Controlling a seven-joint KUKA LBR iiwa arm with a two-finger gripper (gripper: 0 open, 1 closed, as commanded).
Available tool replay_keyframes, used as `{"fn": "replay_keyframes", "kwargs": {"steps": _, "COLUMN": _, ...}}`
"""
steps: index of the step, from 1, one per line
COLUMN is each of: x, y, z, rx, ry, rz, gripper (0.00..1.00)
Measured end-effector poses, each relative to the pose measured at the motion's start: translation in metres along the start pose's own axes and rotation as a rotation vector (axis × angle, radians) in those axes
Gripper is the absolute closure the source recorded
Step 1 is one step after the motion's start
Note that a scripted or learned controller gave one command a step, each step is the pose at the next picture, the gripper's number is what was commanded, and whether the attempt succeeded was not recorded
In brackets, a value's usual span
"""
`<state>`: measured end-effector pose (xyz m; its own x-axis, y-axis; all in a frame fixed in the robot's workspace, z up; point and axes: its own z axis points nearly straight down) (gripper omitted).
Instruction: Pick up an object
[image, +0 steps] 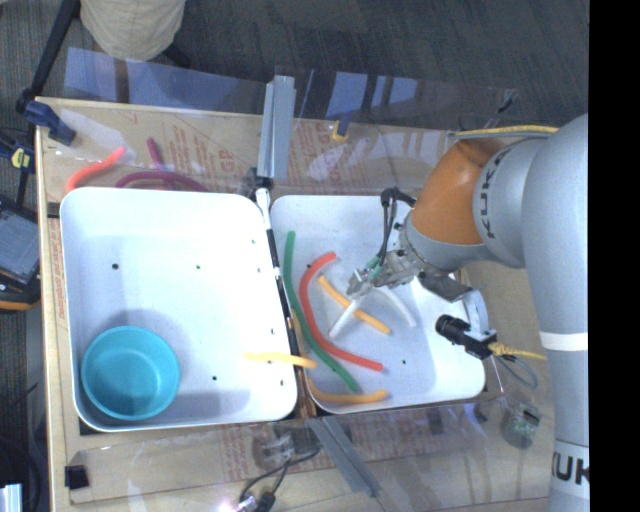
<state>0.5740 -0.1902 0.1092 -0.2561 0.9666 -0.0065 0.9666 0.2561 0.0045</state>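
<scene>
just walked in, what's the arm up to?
The arm is reaching into the right bin, its claw low over the loose strips: red, green and a few orange. Whether it has hold of anything can't be told from this angle. A yellow strip lies across the rims between the two bins. The left bin holds a blue bowl in its near corner, untouched.
</scene>
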Motion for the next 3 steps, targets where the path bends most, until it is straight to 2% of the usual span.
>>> {"fn": "replay_keyframes", "kwargs": {"steps": 1, "x": 0.0, "y": 0.0, "z": 0.0, "rx": 0.0, "ry": 0.0, "rz": 0.0, "gripper": 0.0}}
{"fn": "replay_keyframes", "kwargs": {"steps": 2, "x": 0.03, "y": -0.014, "z": 0.013, "rx": -0.005, "ry": -0.004, "rz": -0.096, "gripper": 0.0}}
{"fn": "replay_keyframes", "kwargs": {"steps": 3, "x": 0.028, "y": -0.012, "z": 0.001, "rx": -0.009, "ry": -0.01, "rz": -0.101, "gripper": 1.0}}
